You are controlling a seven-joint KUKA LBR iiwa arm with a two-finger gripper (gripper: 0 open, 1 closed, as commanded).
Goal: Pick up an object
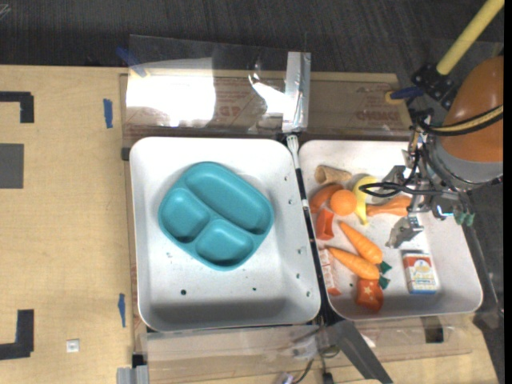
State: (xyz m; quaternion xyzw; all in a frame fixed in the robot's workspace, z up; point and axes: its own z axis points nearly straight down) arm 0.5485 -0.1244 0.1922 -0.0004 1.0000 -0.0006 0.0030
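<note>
The right bin [464, 294] holds several toy foods. Among them are an orange ball [344, 202], a yellow banana [364, 189], two carrots [362, 243] [353, 262], a red strawberry-like piece [370, 294] and a small carton [419, 272]. My gripper [404, 230] reaches in from the right. It hangs over the bin's middle, just right of the upper carrot and above the carton. The arm's wrist and cables [432, 186] cover the bin's upper right part. I see nothing held in the gripper.
The left bin [152, 294] carries a teal divided plate [214, 214]. A tan piece [332, 174] and a red piece [325, 224] lie near the wall between the bins. Clear plastic and tape [272, 94] stand behind the bins.
</note>
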